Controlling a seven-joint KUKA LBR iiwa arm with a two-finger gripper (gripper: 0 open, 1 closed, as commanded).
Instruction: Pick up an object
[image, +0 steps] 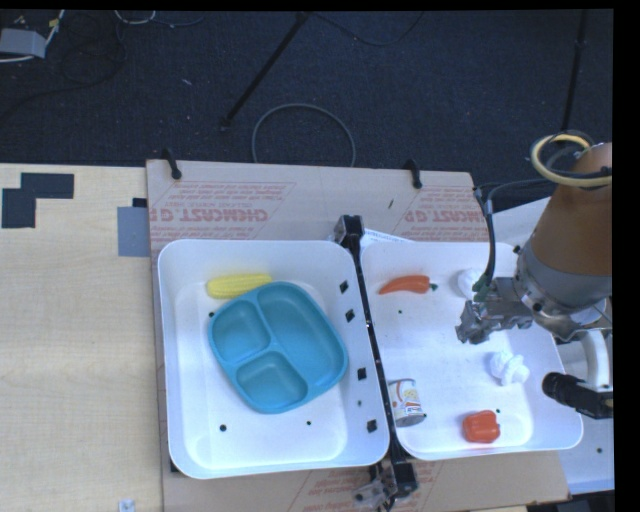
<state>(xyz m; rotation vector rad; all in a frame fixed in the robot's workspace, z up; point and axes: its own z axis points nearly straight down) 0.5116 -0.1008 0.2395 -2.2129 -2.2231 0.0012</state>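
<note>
Small can (406, 402) and red pepper (481, 427) sit nearest, right bin (440, 445). Gripper (478, 325) is seen just left of white crumpled object (509, 368); jaw state cannot be told. Descent there risks closing on nothing.

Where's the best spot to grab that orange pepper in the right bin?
Probably across the middle of the orange pepper, coming straight down. It lies flat and lengthwise across the right bin, so fingers closing across its narrow width should fit, with open floor around it.

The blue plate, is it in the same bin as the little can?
No, the blue plate lies in the left bin, while the can lies in the right bin.
</note>
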